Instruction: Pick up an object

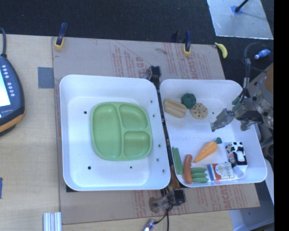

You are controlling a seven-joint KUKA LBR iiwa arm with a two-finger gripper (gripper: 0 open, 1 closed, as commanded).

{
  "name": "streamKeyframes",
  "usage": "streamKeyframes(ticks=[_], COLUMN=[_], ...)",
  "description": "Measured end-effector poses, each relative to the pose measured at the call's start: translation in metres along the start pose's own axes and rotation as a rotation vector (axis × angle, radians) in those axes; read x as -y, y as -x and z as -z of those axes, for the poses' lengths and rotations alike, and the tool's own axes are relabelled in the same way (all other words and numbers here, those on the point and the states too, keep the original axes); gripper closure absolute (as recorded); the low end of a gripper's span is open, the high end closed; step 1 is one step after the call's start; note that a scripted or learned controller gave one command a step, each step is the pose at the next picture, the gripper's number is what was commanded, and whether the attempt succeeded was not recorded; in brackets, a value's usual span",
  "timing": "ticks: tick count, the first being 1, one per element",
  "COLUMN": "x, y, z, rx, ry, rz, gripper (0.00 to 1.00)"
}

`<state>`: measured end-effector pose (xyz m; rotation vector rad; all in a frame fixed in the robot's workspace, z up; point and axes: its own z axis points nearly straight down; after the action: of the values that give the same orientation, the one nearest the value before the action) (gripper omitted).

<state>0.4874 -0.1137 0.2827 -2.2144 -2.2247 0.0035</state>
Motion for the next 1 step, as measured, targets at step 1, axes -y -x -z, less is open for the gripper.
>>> streamKeyframes(ticks=[1], x=[-0.0297], y=[0.0081], z=[-0.102], rx=[0.001], ry=[-0.002], rz=[0.0], gripper=[0.0])
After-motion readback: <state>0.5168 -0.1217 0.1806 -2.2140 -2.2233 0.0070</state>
